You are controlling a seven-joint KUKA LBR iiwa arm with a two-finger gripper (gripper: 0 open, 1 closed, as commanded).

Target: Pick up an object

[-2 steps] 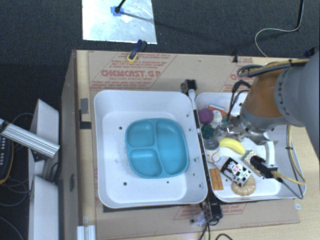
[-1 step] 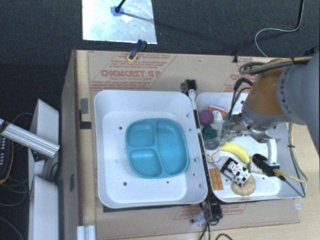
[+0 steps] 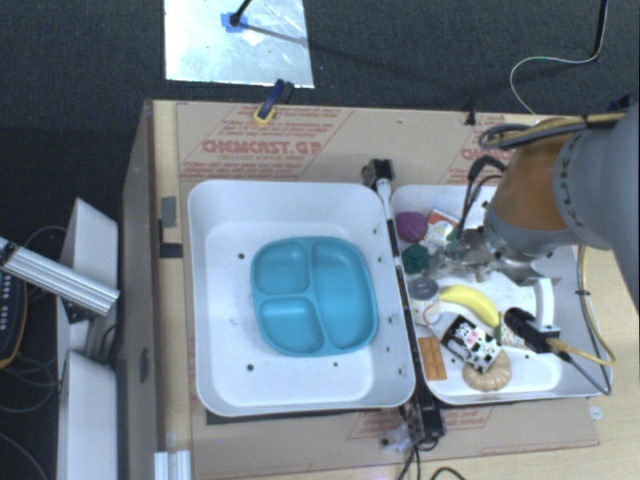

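Hovering: my pincer (image 3: pixel 462 251), state untellable, over right bin (image 3: pixel 570 386). Banana (image 3: pixel 470 303) at six o'clock; descend centred, squarely across its curve.

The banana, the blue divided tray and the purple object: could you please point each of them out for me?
banana (image 3: pixel 470 303): camera view, middle of its yellow curve.
blue divided tray (image 3: pixel 313 296): camera view, ridge between its compartments.
purple object (image 3: pixel 410 226): camera view, centre of its rounded top.
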